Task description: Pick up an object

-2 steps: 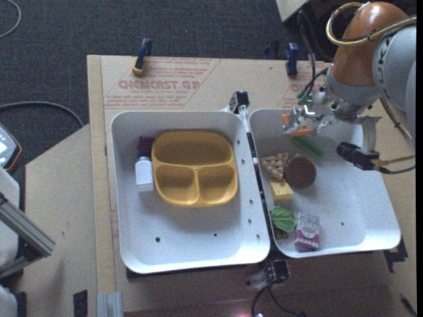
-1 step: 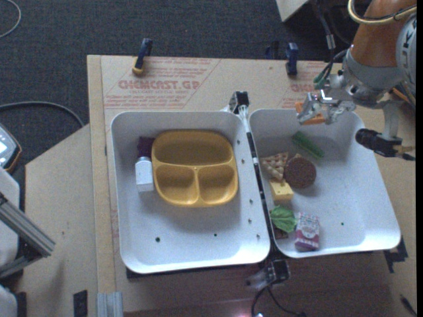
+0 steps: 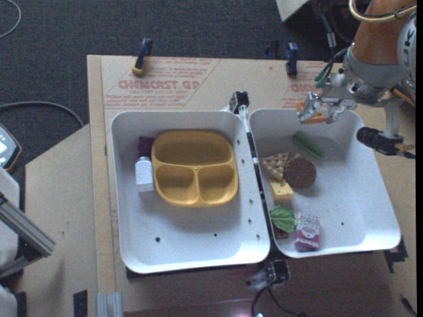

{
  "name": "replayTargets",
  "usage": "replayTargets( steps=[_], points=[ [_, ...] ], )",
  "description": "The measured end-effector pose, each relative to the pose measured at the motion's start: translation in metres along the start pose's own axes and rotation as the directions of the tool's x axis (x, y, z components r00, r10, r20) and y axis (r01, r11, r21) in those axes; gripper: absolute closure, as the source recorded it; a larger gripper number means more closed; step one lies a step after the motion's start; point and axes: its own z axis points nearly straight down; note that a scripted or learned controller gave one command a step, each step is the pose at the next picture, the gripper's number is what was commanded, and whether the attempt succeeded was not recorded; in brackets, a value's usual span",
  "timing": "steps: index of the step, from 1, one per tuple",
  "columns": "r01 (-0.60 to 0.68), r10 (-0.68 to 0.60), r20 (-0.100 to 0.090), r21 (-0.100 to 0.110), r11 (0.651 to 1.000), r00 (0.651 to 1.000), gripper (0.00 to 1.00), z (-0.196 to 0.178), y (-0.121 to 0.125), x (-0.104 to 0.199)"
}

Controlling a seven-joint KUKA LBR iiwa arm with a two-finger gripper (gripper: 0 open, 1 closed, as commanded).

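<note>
My gripper (image 3: 320,113) hangs above the far edge of the right bin (image 3: 370,197). A small orange piece (image 3: 317,118) shows between its fingers, lifted off the bin floor. Below it in that bin lie a green pod (image 3: 308,144), a tan waffle wedge (image 3: 274,164), a brown round patty (image 3: 301,172), a yellow cheese block (image 3: 282,191), a green leaf (image 3: 283,218) and a pink carton (image 3: 307,232).
The left bin (image 3: 165,236) holds a yellow divided plate (image 3: 195,167), a small white bottle (image 3: 144,174) and a dark maroon item (image 3: 145,142). A clamp (image 3: 239,101) sits at the far end of the divide between the bins.
</note>
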Motion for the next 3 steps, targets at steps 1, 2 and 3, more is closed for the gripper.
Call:
replayTargets(
  steps=[1,2,3],
  points=[
    [0.002,-0.002,-0.003,0.009,1.000,1.000,1.00,0.010,-0.039,0.033],
    [0.002,-0.002,-0.003,0.008,1.000,1.000,1.00,-0.006,-0.078,0.062],
    [0.002,-0.002,-0.004,0.010,1.000,1.000,1.00,0.005,-0.121,0.099]
  ],
)
